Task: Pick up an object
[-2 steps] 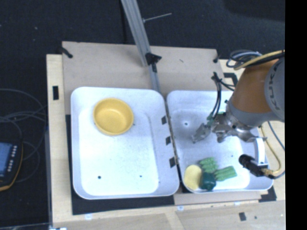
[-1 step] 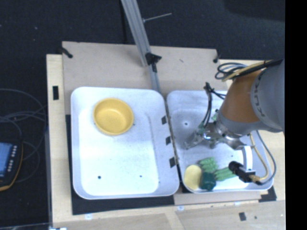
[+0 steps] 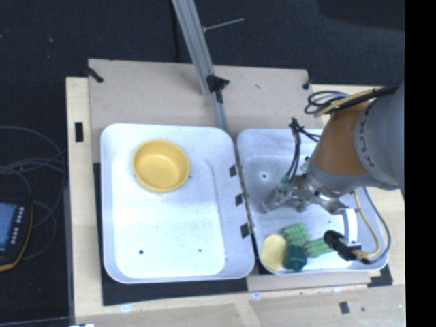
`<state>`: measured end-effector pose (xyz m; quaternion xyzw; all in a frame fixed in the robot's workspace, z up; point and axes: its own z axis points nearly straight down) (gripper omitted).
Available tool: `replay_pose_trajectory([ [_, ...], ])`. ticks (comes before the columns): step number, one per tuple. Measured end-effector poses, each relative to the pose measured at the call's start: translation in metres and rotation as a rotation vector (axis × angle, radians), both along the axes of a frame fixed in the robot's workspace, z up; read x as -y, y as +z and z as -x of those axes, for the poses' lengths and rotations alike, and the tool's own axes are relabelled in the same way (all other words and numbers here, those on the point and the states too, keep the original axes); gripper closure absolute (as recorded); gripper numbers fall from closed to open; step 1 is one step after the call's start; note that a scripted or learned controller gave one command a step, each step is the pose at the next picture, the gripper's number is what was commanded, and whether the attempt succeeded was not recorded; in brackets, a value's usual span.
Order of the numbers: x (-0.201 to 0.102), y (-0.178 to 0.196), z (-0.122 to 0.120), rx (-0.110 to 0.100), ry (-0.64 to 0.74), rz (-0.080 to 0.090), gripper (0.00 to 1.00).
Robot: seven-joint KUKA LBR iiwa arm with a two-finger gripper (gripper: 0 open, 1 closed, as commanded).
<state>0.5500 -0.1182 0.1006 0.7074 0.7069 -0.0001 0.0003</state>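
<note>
Claw, its grip impossible to tell, is hovering low, seemingly lining up above the green toy just below it.

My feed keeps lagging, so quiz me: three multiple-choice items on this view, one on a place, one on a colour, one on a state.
1. Where is the yellow bowl?
A. Left bin, far part
B. Right bin, near corner
C. On the bench outside both bins

2. What colour is the ridged toy in the right bin?
A. Red
B. Green
C. White

3. How does the bowl sit?
A. Upside down
B. On its side
C. Upright, opening upward

Answers:
1. A, it lies in the left bin toward its far left corner.
2. B, it is green beside a pale yellow piece.
3. C, its hollow inside faces the camera.
</note>
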Motion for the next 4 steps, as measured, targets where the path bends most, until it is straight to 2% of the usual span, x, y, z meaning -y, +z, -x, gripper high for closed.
replay_pose_trajectory([
  [1, 0.000, 0.011, -0.001, 0.003, -0.001, -0.001, 1.00],
  [3, -0.004, 0.132, -0.012, 0.005, 0.001, 0.000, 1.00],
  [4, -0.004, 0.162, -0.012, 0.003, 0.001, -0.001, 1.00],
])
